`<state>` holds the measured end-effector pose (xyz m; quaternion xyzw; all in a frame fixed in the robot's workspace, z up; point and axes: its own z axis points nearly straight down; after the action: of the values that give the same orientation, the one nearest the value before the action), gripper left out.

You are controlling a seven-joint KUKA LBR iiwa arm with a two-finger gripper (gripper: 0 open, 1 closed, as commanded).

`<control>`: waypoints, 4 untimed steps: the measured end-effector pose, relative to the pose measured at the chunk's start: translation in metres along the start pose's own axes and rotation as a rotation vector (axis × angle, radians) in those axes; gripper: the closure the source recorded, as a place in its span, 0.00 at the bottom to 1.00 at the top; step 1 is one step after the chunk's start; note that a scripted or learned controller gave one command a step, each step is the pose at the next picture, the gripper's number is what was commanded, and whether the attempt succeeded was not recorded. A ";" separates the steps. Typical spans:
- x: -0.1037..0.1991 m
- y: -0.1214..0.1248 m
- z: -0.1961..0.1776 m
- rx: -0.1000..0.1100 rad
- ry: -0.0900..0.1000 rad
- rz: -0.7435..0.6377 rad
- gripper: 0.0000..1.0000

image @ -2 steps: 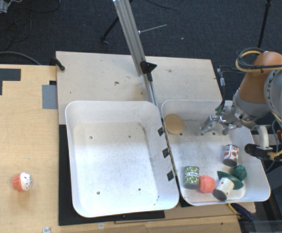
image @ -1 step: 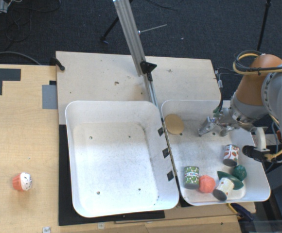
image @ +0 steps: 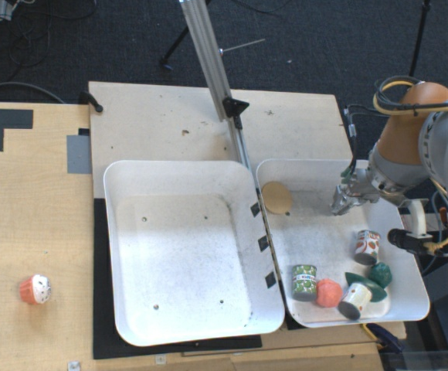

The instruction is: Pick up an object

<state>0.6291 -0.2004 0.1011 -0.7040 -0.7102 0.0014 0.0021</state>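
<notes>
Arm w/ orange band comes in from the right; gripper (image: 345, 199) hangs over the upper part of the right bin (image: 317, 178), near its back wall. Can't tell whether it's apart or together, too small and dark at this angle. Nothing visible between the tips.

Right bin contents, all loose, none held:
- Tan round disc-like obj (image: 276, 198) at the bin's upper left, just beside the divider edge, apart from the rest. No clear long axis.
- Small can w/ red-white label (image: 367, 246) on the right side, below the gripper, well apart from it. Seems to stand roughly upright, slightly tilted; long axis runs approx up-down in view.
- Green-label can (image: 304, 282) near the front, long axis approx up-down in view, looks upright or nearly so.
- Orange-red ball (image: 329, 293) just right of the green can, touching or nearly.
- White cup-like obj w/ dark end (image: 354, 300) lying on its side, long axis on a diagonal, dark end pointing to lower left. Next to the ball.
- Dark green obj (image: 378, 275) at front right, just above the white one; shape unclear.

Left bin (image: 131, 184): white floor w/ speckles and a few dark spots.

Outside the bins: small red-and-white obj (image: 35, 290) on the wooden tabletop (image: 23, 207) at far left. Aluminium rail (image: 208, 56) runs on a slant from top centre down to the gap btw the bins.
</notes>
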 end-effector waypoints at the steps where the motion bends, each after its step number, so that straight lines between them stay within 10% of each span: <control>1: -0.008 0.001 -0.061 -0.009 -0.003 0.008 1.00; 3: -0.012 0.000 -0.148 -0.009 -0.003 0.007 1.00; 4: 0.047 -0.012 -0.150 -0.002 0.001 0.004 1.00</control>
<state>0.6173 -0.1532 0.2512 -0.7055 -0.7087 0.0002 0.0019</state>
